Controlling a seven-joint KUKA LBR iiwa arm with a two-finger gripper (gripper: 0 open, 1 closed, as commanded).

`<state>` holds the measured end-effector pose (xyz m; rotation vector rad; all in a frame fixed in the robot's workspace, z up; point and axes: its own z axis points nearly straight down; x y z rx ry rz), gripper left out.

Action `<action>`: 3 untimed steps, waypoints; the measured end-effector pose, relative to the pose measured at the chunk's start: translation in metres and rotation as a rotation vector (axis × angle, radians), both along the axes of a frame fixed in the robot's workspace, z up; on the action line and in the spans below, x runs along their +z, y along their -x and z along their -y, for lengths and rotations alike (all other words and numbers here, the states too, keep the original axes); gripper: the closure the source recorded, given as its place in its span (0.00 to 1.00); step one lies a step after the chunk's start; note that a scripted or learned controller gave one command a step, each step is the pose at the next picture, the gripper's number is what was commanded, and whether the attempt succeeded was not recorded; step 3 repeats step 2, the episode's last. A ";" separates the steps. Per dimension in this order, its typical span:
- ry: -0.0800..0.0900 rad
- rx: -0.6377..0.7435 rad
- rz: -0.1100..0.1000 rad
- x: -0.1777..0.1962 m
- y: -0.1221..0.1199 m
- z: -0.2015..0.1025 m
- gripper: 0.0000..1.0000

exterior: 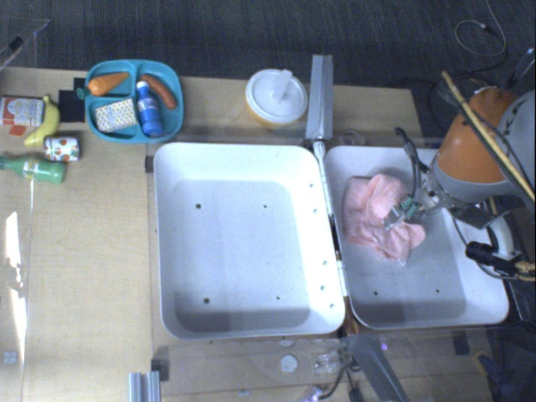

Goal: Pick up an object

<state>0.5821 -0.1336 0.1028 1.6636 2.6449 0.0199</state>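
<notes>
Pink cloth (381, 214) lies crumpled in the right bin (435, 308), upper-left part of its floor. Gripper (405, 211) sits at the cloth's 3 o'clock edge, tips touching the fabric. Finger spread: cannot tell, tips too small and blurred. Left bin (243, 241) at 9 o'clock of the cloth.
</notes>
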 end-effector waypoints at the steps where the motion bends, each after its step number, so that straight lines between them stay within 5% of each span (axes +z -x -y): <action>1: 0.000 -0.120 -0.017 0.000 -0.007 -0.045 1.00; 2: 0.002 -0.038 -0.015 0.084 -0.088 -0.082 1.00; 3: 0.002 -0.038 -0.015 0.084 -0.088 -0.082 1.00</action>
